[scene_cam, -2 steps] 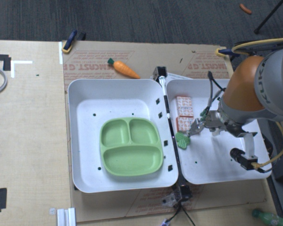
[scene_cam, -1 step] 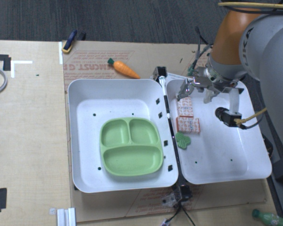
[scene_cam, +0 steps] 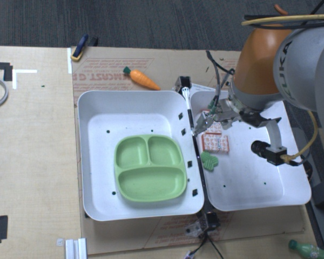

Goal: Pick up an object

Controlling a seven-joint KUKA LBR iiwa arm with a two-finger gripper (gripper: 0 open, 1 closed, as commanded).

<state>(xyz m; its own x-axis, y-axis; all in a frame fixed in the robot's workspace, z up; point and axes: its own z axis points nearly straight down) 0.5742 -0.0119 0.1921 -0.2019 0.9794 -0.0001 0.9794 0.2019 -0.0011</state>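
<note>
My gripper [scene_cam: 204, 124] hangs over the far left part of the right bin [scene_cam: 270, 196], close to the wall between the two bins. Just below it lies a small red and white box [scene_cam: 215, 143]. A small green ridged piece [scene_cam: 209, 161] rests nearer the front, beside that same wall. The arm's wrist covers the back of the right bin. Nothing can be seen held in the gripper.
A green divided plate [scene_cam: 150, 168] lies in the left bin [scene_cam: 97, 123]. Behind the bins, a toy carrot [scene_cam: 142, 79] lies on the cardboard. A blue and yellow tool [scene_cam: 80, 47] sits further back left. A green bottle [scene_cam: 308, 248] lies at the bottom right.
</note>
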